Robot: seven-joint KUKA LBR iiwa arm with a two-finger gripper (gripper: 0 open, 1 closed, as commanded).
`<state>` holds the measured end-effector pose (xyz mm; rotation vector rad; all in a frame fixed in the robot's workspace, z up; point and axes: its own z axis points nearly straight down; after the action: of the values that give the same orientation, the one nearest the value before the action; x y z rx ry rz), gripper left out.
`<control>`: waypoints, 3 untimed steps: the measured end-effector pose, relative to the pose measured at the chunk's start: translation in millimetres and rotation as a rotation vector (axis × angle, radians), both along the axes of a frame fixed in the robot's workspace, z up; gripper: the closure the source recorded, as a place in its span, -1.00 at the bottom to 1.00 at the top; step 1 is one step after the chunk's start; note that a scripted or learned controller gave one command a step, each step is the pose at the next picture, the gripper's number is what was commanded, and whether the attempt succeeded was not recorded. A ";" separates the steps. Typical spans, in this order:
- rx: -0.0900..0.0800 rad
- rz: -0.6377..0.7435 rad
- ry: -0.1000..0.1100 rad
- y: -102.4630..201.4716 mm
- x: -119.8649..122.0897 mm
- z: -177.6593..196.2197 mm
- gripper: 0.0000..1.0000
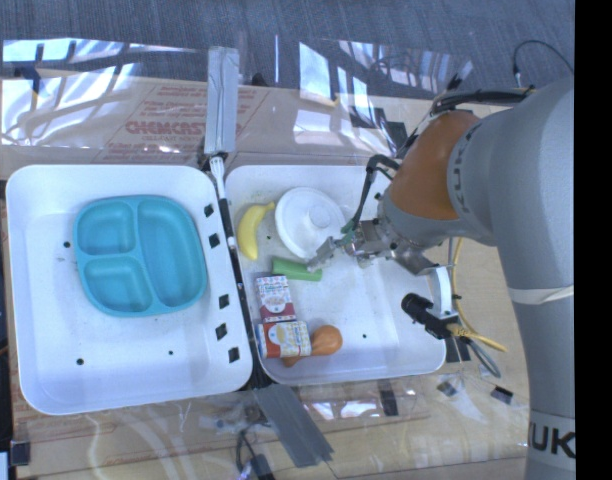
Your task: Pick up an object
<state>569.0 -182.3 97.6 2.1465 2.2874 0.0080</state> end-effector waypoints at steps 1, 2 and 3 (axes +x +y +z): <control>0.000 0.000 0.000 0.1 0.0 -0.1 -1.00; 0.000 0.088 0.000 76.6 20.0 -0.8 -1.00; 0.000 0.185 0.005 81.5 -45.2 -4.4 -1.00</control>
<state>523.8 -100.8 93.2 1.9280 2.4792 0.0033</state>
